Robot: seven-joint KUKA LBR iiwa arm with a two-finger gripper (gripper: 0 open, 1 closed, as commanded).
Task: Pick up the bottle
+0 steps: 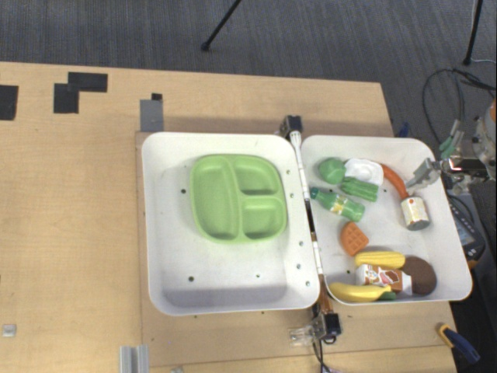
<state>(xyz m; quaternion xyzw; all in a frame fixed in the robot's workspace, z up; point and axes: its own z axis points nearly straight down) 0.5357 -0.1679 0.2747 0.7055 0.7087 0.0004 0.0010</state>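
The bottle (pixel 337 203), a small green one lying on its side, is found in the right bin (pixel 458 264), close to the wall shared with the left bin (pixel 167 231); a green bell-shaped piece (pixel 331 169) and a green block (pixel 359 189) lie just beside it, and a waffle-textured orange piece (pixel 353 238) sits near its lower side. The gripper (pixel 426 174) is seen at the right bin's far right rim, well apart from the bottle; whether it is spread or closed cannot be told.

The approach is judged best made from above, with the grip set across the bottle's narrow width rather than along its length; the rounded, smooth plastic body may roll or slip, so a centred closure is advised; the green neighbours should be cleared on descent. A glossy green divided plate (pixel 237 197) rests in the left bin; a banana (pixel 359 291) curves along the right bin's near wall.
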